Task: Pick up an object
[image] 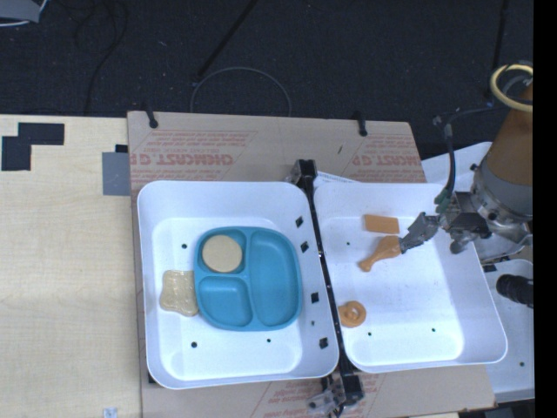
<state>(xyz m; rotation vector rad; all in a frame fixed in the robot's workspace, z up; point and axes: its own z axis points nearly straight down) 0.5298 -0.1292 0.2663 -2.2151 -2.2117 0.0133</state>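
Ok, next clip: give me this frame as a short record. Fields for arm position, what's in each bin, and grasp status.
arm: gripper over right bin, at the upper end of the orange drumstick-shaped piece
right bin: that piece, orange block, orange ring
left bin: blue divided plate with tan round piece; pale piece beside plate
grasp: unclear

A cardboard sheet (261,151) lies under the two white bins (165,355). Left of the cardboard sits a pale wooden table (61,277) with black marks (30,142). Behind the cardboard, cables (235,81) cross dark carpet (348,50).
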